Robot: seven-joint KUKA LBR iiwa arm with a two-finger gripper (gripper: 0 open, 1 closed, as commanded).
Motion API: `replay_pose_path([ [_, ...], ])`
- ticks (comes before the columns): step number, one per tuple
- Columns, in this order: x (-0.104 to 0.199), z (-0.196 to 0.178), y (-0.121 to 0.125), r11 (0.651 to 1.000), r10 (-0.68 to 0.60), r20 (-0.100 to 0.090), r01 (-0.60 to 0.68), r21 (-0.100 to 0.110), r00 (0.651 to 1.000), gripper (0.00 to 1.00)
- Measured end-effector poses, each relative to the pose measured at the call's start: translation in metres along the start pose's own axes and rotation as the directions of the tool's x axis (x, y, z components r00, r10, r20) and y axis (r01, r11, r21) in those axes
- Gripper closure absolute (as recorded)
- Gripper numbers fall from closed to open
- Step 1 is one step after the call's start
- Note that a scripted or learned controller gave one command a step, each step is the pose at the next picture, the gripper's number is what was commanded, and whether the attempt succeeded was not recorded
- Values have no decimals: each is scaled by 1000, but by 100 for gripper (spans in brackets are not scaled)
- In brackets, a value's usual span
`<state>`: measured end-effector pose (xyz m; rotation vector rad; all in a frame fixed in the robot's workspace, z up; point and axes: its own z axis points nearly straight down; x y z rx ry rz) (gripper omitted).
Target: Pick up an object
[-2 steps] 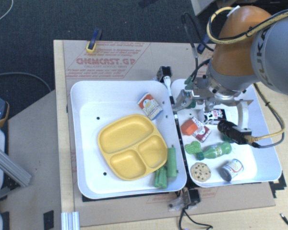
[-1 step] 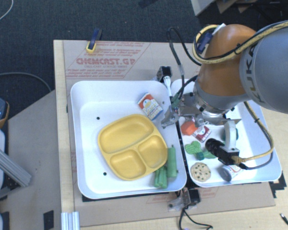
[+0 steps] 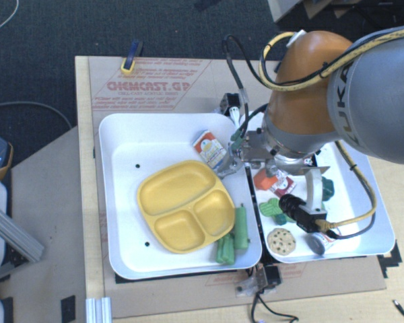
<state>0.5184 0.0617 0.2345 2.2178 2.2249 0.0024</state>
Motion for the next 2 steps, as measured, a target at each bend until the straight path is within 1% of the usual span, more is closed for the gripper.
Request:
replay_pose_path([
  [1, -6, 19, -4, 1000, 4, 1, -4, 6, 1000, 100],
  [2, 4, 3, 3, 1000, 2, 1, -2, -2, 1000, 100],
])
